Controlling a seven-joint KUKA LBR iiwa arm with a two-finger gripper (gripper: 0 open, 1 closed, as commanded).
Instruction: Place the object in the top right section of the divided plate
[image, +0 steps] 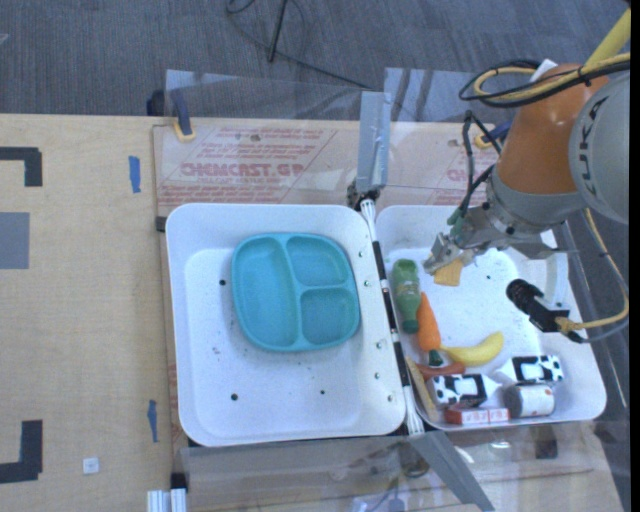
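The arm (590, 110) has a smooth rounded grey shell with a wide glossy orange band (540, 140) above the wrist. Dark letters run down the grey casing at the right edge. Black cables loop over the orange part, and yellow ones pass its top. The gripper (447, 252) is small, metallic grey, with blurred detail.

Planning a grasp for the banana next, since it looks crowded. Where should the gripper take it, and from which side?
Grip the banana at its middle, from above, fingers closing across its narrow width. It lies flat and curved in the right bin, with the carrot at its left end and toys just below, so the upper side is probably freest.
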